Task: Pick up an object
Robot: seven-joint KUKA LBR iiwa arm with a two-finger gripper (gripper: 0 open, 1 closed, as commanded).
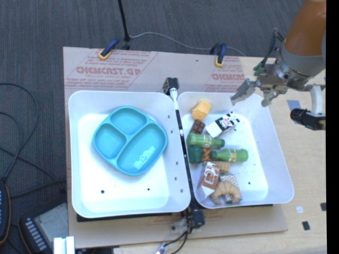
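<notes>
Claw (255, 96) sits over the far right edge of the right bin (275, 142), fingers spread apart, nothing between them. One finger points left toward the bin's back corner, the other down-right. My arm (304, 30) comes in from the upper right, orange band above the grey wrist.

Pickable stuff is all in the right bin, clustered along its left half:
- yellow corn cob (201, 109) near the back, closest to the divider side
- small brown block (198, 126) just below the corn
- black-and-white cow-print carton (223, 124) lying tilted, nearest to my claw but apart from it
- two green bottles (204, 141), (228, 155) lying on their sides, roughly across the bin, one just above the other
- orange-and-white packet (210, 176) below the bottles
- croissant (226, 192) at the front edge, touching the packet

Left bin (85, 194) holds a blue divided plate (130, 140), three compartments, lying flat near the middle.

Both bins sit on a cardboard sheet (95, 73) held by two clamps (108, 48), (219, 56) at the far edge. Black cable (122, 12) runs up from the left clamp.
</notes>
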